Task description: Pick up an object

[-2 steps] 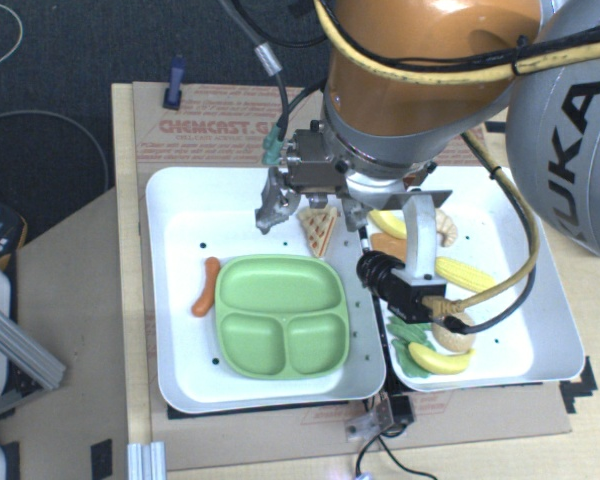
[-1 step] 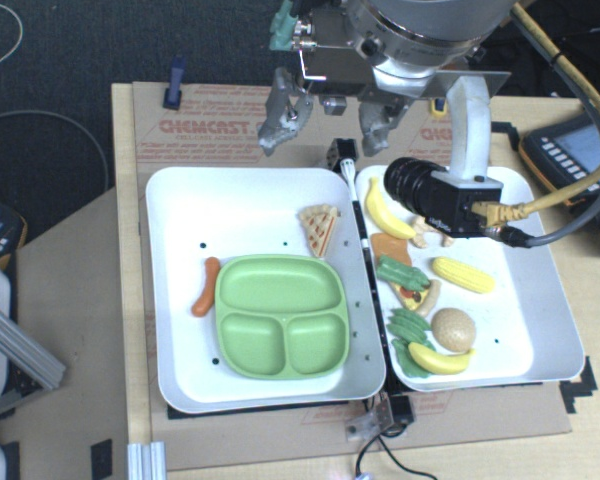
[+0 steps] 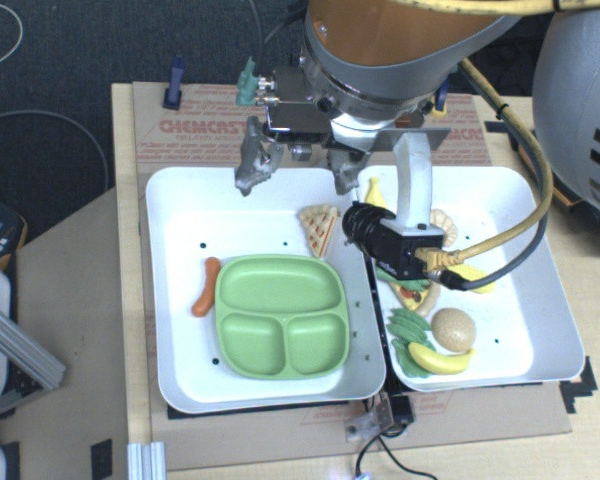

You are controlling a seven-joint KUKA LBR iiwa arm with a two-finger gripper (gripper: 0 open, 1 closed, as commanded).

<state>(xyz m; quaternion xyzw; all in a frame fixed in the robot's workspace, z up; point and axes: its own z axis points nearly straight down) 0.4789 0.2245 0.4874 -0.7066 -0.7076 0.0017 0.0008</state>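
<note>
Contents: two white bins (image 3: pixel 170 268), one green divided plate (image 3: pixel 280 316), one orange sausage (image 3: pixel 206 286), one waffle wedge (image 3: pixel 320 228), one banana (image 3: pixel 438 359).

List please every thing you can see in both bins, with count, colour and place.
divided plate: one, green, left bin
sausage: one, orange, left of the divided plate
waffle wedge: one, tan, left bin's back right
banana: one, yellow, right bin's front
potato: one, beige, behind the banana
green beans: a few, green, left of the potato
bins: two, white, side by side
end effector: one, grey, above the left bin's back edge
</note>
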